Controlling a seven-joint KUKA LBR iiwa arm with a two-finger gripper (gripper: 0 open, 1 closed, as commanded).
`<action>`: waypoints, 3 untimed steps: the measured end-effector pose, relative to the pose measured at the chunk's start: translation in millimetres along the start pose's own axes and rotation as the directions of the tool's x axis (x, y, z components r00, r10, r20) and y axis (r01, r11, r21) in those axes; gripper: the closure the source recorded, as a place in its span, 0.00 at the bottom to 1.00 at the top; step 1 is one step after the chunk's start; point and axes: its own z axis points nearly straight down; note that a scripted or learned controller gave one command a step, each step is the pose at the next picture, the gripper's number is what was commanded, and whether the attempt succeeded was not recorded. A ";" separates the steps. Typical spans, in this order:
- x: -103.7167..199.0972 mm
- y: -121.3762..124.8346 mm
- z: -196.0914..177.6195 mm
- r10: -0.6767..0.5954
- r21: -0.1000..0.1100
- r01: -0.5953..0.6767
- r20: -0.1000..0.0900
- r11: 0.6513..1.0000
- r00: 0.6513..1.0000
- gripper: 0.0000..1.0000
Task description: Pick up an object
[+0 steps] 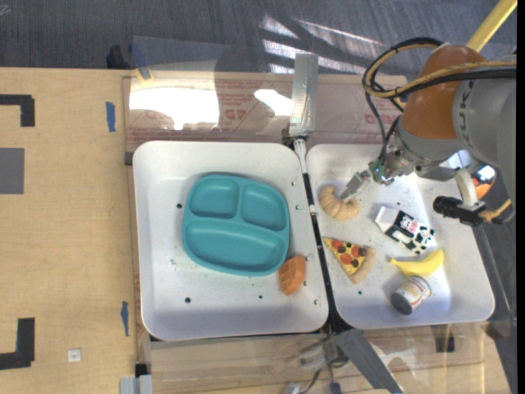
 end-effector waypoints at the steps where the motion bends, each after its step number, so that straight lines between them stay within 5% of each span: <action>1: 15.5 18.7 7.6 0.336 0.011 -0.336 0.000 0.942 0.942 0.00; 2: 26.3 -21.3 5.6 -0.030 0.012 0.030 -0.005 0.999 1.000 0.00; 3: 25.7 -18.1 -7.6 -0.029 0.003 0.029 -0.002 1.000 1.000 1.00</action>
